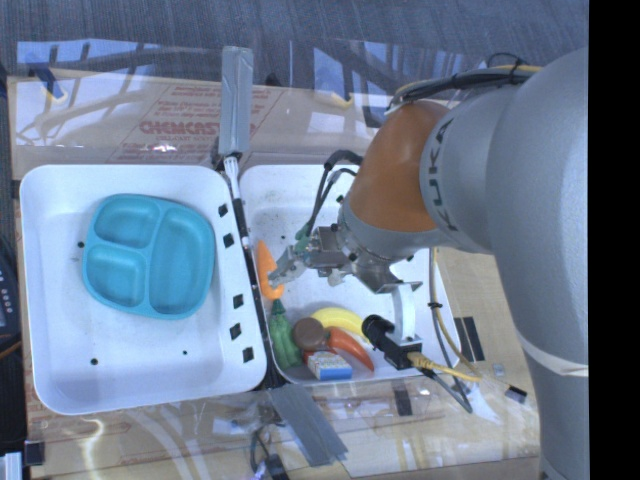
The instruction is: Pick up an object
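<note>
Arm [470, 168] reaches over right bin [300, 183]; claw [290, 266] low at that bin's left side, can't tell its state from this angle. Carrot [264, 266] just left of claw tip, against the divider wall. Below claw: green vegetable [282, 336], banana [340, 320], brown round item [309, 335], red pepper [352, 349], small blue-white box [329, 367], all clustered at bin's near end. Far left of claw: blue divided plate [150, 255] in left bin [60, 368].

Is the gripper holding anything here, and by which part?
Cannot be told: the gripper sits over the carrot in the right bin, but no grasp is visible.
</note>
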`<state>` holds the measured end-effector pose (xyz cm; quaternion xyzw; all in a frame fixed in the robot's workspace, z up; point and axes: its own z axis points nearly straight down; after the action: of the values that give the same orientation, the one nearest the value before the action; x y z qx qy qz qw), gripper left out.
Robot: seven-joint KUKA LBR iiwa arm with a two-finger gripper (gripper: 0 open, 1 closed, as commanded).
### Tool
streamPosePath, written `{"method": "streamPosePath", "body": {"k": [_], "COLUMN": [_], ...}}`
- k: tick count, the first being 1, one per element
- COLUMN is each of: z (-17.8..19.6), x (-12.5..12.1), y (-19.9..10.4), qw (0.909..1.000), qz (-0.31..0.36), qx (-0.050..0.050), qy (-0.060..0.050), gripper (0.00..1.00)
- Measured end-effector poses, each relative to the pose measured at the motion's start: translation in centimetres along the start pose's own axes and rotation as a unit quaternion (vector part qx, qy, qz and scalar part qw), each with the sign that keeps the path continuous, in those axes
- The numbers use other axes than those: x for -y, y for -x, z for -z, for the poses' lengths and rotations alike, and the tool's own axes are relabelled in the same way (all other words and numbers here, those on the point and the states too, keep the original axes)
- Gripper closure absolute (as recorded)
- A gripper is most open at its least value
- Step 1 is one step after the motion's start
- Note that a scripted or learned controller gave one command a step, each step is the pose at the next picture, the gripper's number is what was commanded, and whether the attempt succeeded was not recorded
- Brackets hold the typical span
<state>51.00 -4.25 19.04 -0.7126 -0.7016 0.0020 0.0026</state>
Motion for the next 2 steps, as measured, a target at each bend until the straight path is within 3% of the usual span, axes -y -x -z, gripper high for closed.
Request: {"method": "streamPosePath", "body": {"k": [1, 2], "z": [-1.9, -9.8], "x": [2.2, 3.1], "y": [6.0, 11.4], "qw": [0.9999, 0.9980], "qz": [-0.017, -0.062], "qx": [0.000, 0.000], "qy": [0.001, 0.003], "gripper": [0.00, 0.00]}}
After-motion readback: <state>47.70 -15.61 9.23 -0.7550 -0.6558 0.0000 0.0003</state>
